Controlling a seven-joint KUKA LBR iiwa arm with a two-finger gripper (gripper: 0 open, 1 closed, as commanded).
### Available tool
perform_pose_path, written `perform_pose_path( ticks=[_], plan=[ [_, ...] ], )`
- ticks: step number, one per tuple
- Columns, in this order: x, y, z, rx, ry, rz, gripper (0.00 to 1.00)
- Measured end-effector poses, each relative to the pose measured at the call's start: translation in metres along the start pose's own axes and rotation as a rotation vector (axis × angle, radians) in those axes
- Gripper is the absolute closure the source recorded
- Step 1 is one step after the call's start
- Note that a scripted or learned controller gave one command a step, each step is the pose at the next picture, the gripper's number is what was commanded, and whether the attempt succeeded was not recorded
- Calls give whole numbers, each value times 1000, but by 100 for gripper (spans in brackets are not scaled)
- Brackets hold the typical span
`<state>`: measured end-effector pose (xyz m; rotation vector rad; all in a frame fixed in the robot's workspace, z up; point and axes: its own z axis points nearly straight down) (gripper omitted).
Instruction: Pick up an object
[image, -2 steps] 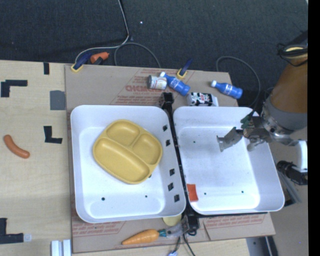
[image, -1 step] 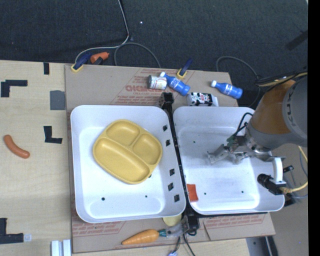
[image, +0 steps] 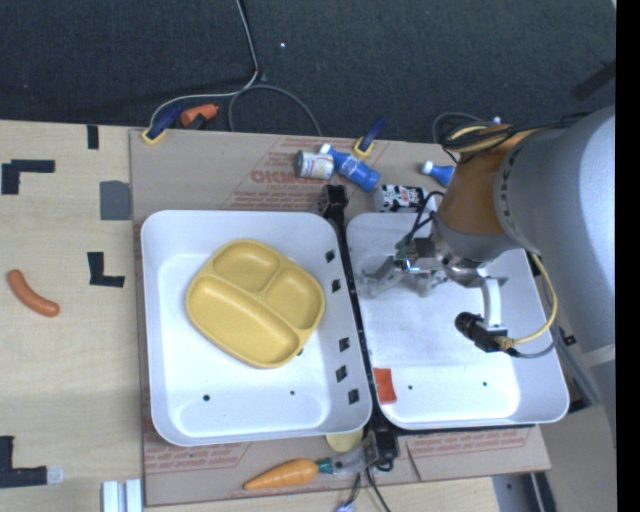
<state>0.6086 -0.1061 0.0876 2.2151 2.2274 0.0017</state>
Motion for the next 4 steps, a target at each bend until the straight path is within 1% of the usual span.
perform_pose_path(
  ticks=[1, 2, 3, 4],
  plan=[
    [11, 46, 2, -1, -2, 2, 0],
    [10, 60, 2, 0, 0, 3, 0],
    [11, 16, 1, -4, -4, 4, 0],
    [-2, 62, 2, -3, -1, 3, 0]
  ],
)
